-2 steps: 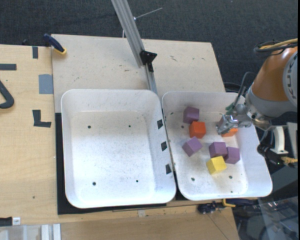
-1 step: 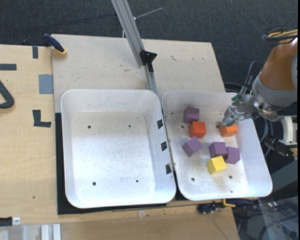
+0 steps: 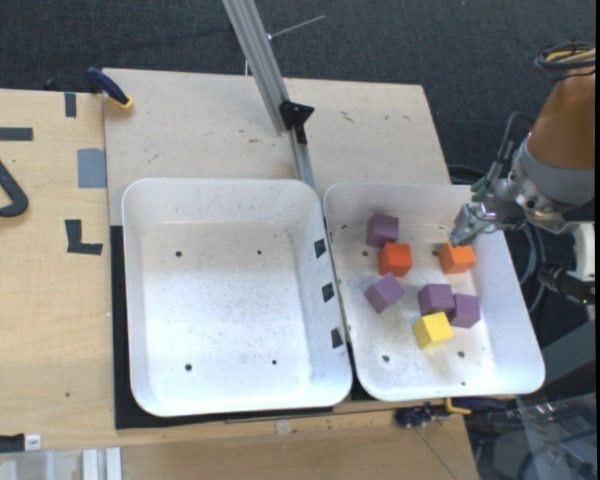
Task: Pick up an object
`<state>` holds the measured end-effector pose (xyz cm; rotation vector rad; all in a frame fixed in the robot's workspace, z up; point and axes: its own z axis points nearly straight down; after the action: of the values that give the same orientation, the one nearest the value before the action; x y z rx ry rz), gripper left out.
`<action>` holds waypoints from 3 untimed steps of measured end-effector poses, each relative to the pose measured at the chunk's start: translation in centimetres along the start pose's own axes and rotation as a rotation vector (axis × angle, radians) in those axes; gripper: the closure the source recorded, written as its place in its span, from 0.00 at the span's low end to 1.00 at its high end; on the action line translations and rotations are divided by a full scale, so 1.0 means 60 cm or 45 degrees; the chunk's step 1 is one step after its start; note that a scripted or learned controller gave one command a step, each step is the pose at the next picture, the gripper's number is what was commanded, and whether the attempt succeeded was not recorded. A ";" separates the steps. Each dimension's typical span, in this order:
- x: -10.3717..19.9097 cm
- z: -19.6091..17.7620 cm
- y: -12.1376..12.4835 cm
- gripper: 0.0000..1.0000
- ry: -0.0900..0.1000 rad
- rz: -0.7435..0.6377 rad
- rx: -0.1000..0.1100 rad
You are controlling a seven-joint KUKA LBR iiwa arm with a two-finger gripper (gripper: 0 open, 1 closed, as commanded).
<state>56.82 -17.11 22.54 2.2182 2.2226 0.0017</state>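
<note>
While the arm is reaching in from the right, the gripper is hovering directly above the small orange cube near the right wall of the right-hand white bin; whether it is open or closed I cannot tell. That wall is crowding the outer side, whereas open floor is lying leftward toward another orange cube.

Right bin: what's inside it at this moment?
The right bin holds seven blocks: four purple, two orange and one yellow. The hand sits over the orange block by the right wall, covering part of it.
</note>
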 end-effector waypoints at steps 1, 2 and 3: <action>0.091 0.016 0.028 1.00 0.002 -0.006 0.004; 0.194 0.012 0.051 1.00 0.004 -0.008 0.004; 0.270 -0.002 0.072 1.00 0.003 -0.006 0.003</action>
<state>61.09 -0.90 22.68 2.2152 2.2297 0.0018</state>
